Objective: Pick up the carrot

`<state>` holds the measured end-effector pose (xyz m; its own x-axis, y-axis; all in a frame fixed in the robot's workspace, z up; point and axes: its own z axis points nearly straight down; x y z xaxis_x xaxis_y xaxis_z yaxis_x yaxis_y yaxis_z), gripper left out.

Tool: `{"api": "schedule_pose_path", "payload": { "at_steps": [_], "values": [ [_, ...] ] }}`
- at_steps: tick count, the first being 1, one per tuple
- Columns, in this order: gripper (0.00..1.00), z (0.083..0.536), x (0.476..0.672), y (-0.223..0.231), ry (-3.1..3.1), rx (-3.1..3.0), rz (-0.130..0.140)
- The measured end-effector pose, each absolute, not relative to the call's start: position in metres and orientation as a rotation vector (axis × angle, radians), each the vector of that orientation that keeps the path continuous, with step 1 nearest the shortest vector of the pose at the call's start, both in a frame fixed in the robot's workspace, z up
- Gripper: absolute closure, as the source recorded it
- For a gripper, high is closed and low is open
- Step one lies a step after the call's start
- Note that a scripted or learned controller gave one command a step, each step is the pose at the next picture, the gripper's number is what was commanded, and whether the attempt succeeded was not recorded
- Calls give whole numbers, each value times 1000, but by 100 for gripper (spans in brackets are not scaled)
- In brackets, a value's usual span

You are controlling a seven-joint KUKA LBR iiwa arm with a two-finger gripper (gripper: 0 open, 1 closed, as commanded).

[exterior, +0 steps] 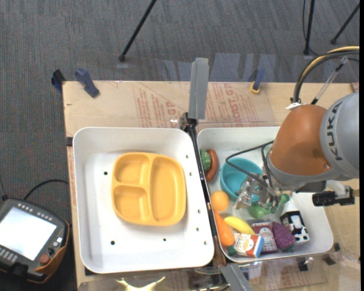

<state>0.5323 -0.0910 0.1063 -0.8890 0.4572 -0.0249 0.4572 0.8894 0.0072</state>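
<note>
The carrot (224,230) is a short orange stick lying along the left wall of the right bin (320,223), near its front corner. It rests between an orange fruit (219,200) behind it and a small carton (248,244) in front, with a yellow banana (238,225) just to its right. My gripper (258,196) hangs over the middle of the right bin, right of and slightly behind the carrot, above a green toy (258,210). It is apart from the carrot.
A teal bowl (237,176) sits behind the gripper, and a burger-like toy (209,162) leans on the bin's left wall. Purple grapes (283,236) and a black-and-white box (296,223) lie front right. The left bin (91,223) holds a yellow divided plate (149,188).
</note>
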Motion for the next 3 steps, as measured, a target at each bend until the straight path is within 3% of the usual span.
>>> {"api": "schedule_pose_path", "payload": {
  "at_steps": [1, 2, 3],
  "values": [
    [100, 267, 567, -141, 3008, 854, 1],
    [100, 254, 475, -190, 2999, 937, -1],
    [100, 360, 603, -212, 2994, 915, 1]
  ]
}}
